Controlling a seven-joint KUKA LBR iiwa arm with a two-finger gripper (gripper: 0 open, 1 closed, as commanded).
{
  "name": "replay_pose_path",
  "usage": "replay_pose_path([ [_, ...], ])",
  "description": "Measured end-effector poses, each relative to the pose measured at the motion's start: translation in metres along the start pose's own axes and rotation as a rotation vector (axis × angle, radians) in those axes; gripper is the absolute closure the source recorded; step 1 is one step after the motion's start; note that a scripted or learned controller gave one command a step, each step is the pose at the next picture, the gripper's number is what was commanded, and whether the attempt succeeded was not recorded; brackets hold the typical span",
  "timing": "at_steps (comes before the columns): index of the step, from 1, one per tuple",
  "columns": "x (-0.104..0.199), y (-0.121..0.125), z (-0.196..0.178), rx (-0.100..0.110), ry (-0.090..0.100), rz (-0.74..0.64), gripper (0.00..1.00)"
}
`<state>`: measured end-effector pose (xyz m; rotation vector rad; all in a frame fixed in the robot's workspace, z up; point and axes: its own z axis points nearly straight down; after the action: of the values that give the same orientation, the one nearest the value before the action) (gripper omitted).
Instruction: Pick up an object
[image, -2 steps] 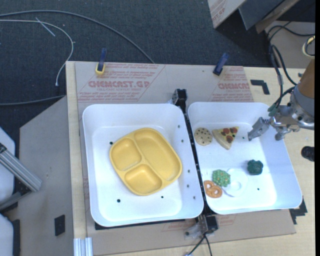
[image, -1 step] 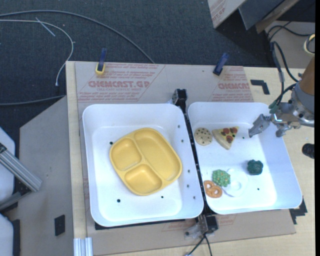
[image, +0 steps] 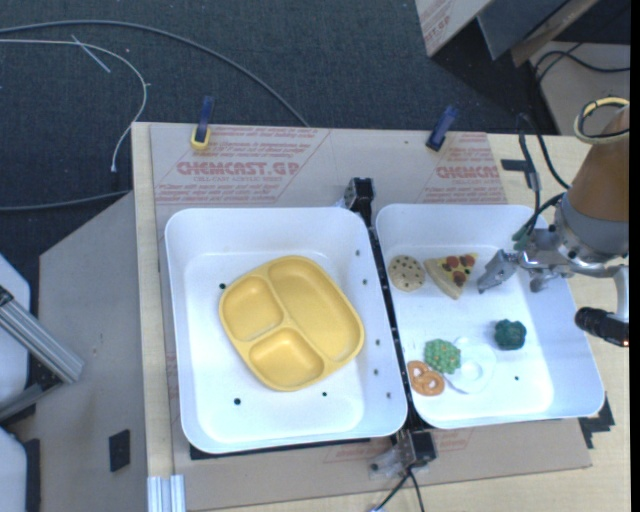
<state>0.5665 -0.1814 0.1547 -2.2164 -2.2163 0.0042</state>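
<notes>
With the claw (image: 497, 272) hanging over the right bin (image: 570, 400), its grip state impossible to tell, just beside the pizza slice (image: 450, 272), a descent could clip the slice's edge and shove it toward the cookie (image: 406, 271).

bench (image: 250, 165) | L white bin (image: 190, 300) + R white bin (image: 560, 390) side by side on it
</notes>
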Motion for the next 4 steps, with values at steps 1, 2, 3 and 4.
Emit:
replay_pose_path([
  [1,-0.008,-0.002,0.047,-0.001,0.0,0.001,0.0],
  [2,-0.007,-0.002,0.071,-0.002,-0.001,0.0,0.0],
  [3,-0.007,-0.001,0.058,-0.007,-0.001,0.0,1.0],
  [4,-0.011,0.008,-0.003,-0.015,-0.006,-0.001,1.0],
])
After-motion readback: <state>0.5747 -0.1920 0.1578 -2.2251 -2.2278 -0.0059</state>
